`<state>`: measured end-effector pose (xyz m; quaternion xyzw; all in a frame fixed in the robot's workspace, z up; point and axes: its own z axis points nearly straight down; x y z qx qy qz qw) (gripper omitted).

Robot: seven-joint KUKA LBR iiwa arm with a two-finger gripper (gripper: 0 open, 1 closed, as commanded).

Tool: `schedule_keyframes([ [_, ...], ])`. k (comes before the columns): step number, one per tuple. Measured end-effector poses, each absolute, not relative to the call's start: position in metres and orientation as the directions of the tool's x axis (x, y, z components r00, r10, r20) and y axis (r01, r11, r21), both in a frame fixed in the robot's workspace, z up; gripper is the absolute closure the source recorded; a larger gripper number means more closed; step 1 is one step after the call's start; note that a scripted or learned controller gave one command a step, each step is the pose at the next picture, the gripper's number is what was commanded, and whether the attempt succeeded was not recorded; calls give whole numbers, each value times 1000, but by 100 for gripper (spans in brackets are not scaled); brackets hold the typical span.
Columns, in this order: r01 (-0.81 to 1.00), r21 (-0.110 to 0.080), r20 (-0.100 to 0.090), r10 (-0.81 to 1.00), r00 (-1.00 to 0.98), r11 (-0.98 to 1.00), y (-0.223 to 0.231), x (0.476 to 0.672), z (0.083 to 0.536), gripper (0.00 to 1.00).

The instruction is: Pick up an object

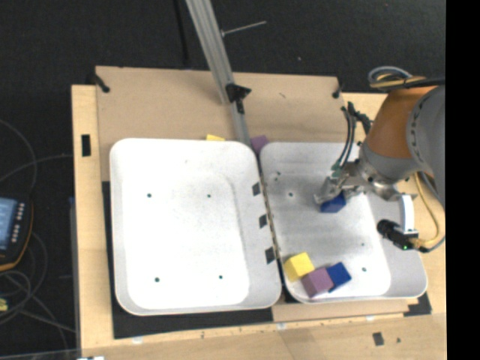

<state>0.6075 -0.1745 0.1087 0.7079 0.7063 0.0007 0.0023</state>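
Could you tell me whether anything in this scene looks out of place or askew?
Yes: a yellow block and a purple block lie outside the bins, on the bench behind their back rims near the slanted metal rail. The other blocks sit inside the right bin.

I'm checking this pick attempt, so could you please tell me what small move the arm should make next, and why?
Probably a short, straight lift. The pincer sits low in the right bin right at a blue block, well apart from the other blocks; rising slightly would show whether the block comes with it.
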Motion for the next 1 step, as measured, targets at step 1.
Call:
schedule_keyframes([
  [1, 1000, 6, -3, 1000, 3, -3, -176, 608, 119, 100],
])
